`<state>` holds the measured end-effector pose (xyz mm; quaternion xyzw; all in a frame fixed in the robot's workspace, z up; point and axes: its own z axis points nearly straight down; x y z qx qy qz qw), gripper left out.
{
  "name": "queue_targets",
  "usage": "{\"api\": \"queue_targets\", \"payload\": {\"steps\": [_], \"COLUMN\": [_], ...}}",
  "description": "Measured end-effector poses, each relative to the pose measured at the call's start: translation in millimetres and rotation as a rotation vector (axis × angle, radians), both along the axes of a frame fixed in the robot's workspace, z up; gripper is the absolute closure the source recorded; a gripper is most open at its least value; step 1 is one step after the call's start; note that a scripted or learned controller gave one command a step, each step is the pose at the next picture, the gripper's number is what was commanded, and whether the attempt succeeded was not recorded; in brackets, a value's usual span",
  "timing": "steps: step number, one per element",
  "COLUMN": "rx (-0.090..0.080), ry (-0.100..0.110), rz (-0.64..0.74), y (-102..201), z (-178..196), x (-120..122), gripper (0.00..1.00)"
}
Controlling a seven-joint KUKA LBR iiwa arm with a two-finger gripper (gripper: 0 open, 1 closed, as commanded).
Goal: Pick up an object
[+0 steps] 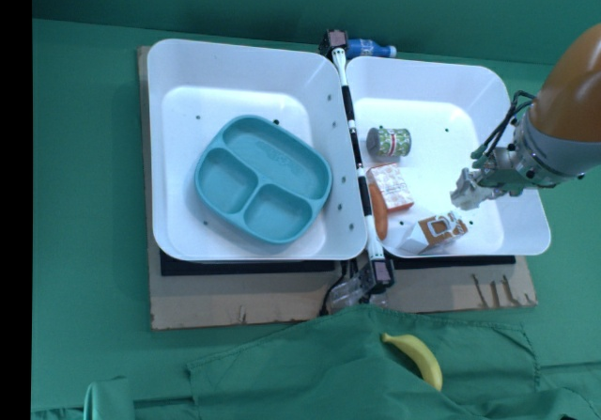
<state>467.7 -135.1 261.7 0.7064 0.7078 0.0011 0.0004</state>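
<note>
1. Banana [418, 358] lies nearest cam, on green cloth [282, 371] below the bins.
2. Gripper [467, 191] hovers in right bin [526, 230], just above small orange-white box [442, 228]; grip state: can't tell.
3. Nothing lifted yet; descent, grasp, lift all remain, by my read.
4. Can [389, 142], orange carton [391, 188] lie nearby.

Arm [568, 117] reaches in from the right, claw [467, 193] angled down-left
</note>
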Motion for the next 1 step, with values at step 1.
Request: {"api": "queue_targets", "payload": {"steps": [1], "rx": [-0.002], "ry": [0.000], "rz": [-0.005], "y": [-2.8], "z": [-0.5], "x": [-0.4], "gripper": [0.00]}}
